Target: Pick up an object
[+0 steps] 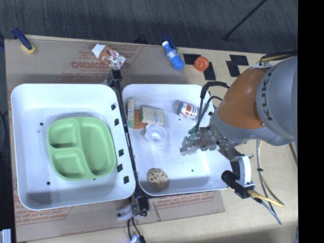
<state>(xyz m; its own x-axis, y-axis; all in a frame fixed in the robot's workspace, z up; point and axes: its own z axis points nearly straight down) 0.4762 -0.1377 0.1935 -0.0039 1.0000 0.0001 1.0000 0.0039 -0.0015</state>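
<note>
Reaching in over the right bin point(132, 130), the arm point(253, 108) held its gripper point(191, 145) low above that bin's bare floor near the right wall; whether it was open or shut could not be told. Candidates lay elsewhere in the bin: a patterned box point(152, 116) toward the far-left corner, a clear cup point(155, 134) just beside it, a small can point(188, 110) near the far wall, a speckled ball point(157, 177) by the near wall. Centring squarely over one isolated item, probably the can, before descending would have suited best.

Grey KUKA arm point(276, 105), orange band, black cables, yellow cable, metallic hand point(195, 143)
</note>
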